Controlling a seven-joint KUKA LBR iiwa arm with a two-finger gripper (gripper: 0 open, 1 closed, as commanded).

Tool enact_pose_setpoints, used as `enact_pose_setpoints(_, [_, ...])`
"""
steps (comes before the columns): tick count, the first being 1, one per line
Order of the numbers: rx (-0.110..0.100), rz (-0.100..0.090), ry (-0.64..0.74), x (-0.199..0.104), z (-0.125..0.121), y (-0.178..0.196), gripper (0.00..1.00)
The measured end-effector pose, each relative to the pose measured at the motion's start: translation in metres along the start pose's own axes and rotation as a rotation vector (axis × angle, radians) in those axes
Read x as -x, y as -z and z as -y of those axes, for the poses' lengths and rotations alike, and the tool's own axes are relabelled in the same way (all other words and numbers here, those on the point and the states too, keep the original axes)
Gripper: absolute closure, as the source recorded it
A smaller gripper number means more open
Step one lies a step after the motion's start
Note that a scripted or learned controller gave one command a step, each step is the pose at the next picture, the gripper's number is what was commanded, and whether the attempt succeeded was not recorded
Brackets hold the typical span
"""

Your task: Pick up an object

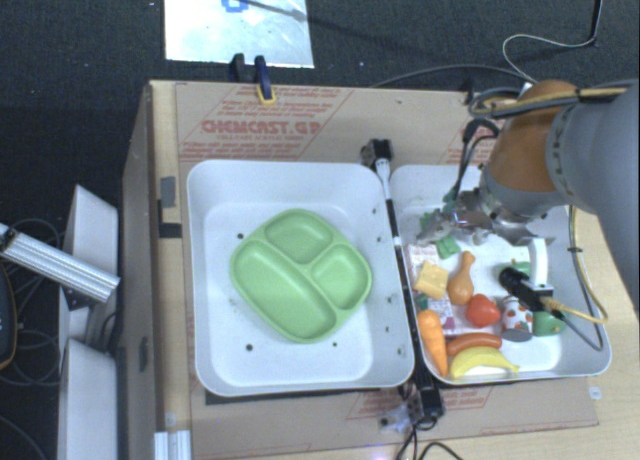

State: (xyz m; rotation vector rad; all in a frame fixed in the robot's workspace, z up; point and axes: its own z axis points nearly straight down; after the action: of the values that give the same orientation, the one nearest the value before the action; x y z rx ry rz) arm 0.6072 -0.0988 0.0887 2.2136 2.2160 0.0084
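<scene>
Two shallow white bins sit side by side on the tabletop [250,118]. Left bin [215,348]: one pale green divided plate [300,273], three compartments, lying flat near the middle. Right bin [585,348]: a crowded heap of toy food, partly overlapping and hard to separate. Legible items: chicken drumstick [462,280], tan and upright-ish; yellow cheese wedge [432,278] just left of it; red tomato [482,310]; orange carrot [432,336] along the left wall; banana [482,363] at the near edge. Small green and white pieces at the far side are too blurred to name. Arm, grey with orange band [520,153], enters from the right and covers the far right corner. Tool [462,216] is low over the far items; whether it is apart or together cannot be told.
</scene>
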Motion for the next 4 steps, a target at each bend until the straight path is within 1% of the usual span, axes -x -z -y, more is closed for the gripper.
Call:
enact_pose_setpoints(1, [0.005, -0.003, 0.000, -0.001, -0.002, 0.012, 1.00])
enact_pose_setpoints(2, [0.005, -0.003, 0.001, -0.001, -0.002, 0.011, 0.00])
enact_pose_setpoints(3, [0.007, -0.002, 0.001, -0.001, -0.003, 0.022, 1.00])
enact_pose_setpoints(4, [0.007, -0.003, 0.002, -0.001, -0.003, 0.022, 0.00])
